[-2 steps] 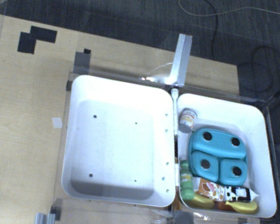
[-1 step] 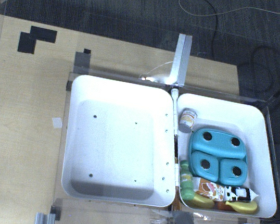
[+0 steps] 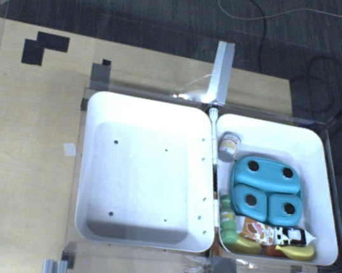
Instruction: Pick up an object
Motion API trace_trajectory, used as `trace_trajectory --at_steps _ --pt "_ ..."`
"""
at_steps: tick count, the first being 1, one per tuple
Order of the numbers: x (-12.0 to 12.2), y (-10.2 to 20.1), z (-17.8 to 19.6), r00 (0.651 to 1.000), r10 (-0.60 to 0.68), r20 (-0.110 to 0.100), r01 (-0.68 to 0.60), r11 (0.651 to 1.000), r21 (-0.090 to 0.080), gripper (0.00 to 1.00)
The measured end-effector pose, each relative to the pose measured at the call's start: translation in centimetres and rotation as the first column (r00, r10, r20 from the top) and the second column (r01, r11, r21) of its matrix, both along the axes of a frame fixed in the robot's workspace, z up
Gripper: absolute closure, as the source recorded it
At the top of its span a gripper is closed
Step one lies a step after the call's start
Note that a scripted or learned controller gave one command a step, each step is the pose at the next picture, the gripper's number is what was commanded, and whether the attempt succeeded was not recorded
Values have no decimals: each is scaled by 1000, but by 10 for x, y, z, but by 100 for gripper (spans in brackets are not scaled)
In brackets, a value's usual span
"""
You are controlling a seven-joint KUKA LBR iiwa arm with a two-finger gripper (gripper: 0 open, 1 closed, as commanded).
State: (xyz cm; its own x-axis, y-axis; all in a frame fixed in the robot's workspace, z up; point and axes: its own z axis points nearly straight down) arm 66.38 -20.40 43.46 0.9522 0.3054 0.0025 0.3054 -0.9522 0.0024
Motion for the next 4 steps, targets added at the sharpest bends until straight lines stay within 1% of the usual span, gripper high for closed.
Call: trace_trajectory --at_steps 1,4 --pt "-1 -1 0 995 -103 2 103 995 2 100" --pt "0 -1 1 995 -103 3 103 995 3 100"
